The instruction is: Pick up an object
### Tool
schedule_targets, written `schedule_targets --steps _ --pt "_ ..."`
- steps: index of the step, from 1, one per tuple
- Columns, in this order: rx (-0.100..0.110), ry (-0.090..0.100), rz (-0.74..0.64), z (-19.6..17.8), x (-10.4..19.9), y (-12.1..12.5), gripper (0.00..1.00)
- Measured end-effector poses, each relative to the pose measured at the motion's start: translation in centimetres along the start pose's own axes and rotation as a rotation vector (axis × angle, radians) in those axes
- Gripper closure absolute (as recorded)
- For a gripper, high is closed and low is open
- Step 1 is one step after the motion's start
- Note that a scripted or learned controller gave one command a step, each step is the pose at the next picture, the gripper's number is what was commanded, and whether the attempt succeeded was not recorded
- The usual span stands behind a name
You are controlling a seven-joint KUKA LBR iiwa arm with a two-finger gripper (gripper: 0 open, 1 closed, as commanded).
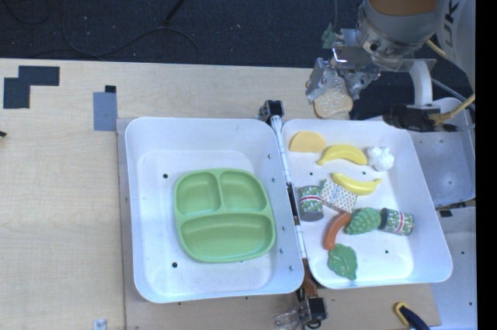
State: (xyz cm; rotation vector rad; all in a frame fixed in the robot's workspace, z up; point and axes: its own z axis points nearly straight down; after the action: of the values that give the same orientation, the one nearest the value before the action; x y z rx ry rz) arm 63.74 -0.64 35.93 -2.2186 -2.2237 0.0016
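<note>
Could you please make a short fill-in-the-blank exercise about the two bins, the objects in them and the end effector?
1. The green divided tray lies in the ____ bin as the camera sees it.
2. The tray has ____ compartments.
3. The two bananas in the other bin are ____ in colour.
4. The end effector holds a pale, bread-like piece ____ the bins' far edge.

Missing words: left; three; yellow; above

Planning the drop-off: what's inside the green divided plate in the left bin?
The green three-compartment plastic plate shows nothing in its two small upper sections or its large lower one. It hides the patch of the white left bin's floor beneath it.
</note>
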Motion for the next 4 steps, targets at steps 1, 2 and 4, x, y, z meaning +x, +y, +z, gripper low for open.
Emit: schedule_targets --steps 1,2,4 --pt "0.002 0.0 -0.001 0.1 0.0 0.0 0.0" --pt "0.003 0.0 0.003 11.8 -6.9 -4.3 0.0" --pt "-0.003 0.002 0.001 26.9 -8.9 0.8 0.0"
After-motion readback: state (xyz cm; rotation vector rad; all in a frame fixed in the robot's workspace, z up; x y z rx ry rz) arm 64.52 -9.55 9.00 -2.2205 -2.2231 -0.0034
